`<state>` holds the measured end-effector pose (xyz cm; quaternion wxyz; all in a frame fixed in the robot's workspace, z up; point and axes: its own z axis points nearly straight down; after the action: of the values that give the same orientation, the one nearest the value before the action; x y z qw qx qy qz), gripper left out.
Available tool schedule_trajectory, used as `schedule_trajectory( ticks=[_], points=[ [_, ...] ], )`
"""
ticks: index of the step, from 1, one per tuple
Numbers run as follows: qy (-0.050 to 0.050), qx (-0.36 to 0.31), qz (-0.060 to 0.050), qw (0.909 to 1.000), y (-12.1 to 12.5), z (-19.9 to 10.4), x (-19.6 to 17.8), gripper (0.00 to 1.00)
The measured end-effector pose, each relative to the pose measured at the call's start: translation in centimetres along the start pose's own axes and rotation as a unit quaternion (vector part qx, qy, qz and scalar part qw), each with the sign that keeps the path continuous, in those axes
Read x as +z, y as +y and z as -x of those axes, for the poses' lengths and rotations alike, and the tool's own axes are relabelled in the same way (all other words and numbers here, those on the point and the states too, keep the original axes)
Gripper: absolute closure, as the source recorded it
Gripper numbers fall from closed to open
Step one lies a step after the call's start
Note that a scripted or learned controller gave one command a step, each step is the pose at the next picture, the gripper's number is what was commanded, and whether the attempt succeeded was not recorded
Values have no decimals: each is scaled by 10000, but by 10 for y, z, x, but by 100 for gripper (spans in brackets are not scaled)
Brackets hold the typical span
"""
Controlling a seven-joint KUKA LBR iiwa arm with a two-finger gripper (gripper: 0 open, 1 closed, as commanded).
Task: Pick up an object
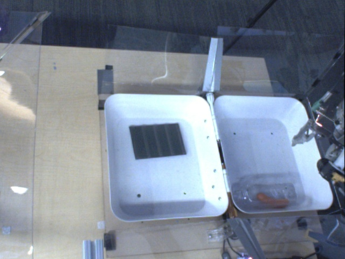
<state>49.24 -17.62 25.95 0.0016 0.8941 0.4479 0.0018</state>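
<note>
Bottle lies at right bin's near wall; pincer state unclear, so descend centred across its width.

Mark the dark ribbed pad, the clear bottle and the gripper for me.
dark ribbed pad (158, 141): camera view, its middle.
clear bottle (265, 194): camera view, its body.
gripper (302, 138): camera view, by the fingertips.

Both bins are white, the left bin bearing a dark grey ribbed panel, the right bin holding a clear bottle with an orange-red piece inside, on a pale wood-grain bench.
</note>
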Motion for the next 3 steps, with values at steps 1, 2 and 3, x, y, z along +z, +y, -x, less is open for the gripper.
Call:
schedule_trajectory(
  ticks=[1,2,3],
  points=[
    [1,-106,-17,9999,3,-14,167,0],
    [1,-582,0,9983,61,-28,148,0],
    [0,-1062,3,9943,40,-3,66,0]
  ],
)
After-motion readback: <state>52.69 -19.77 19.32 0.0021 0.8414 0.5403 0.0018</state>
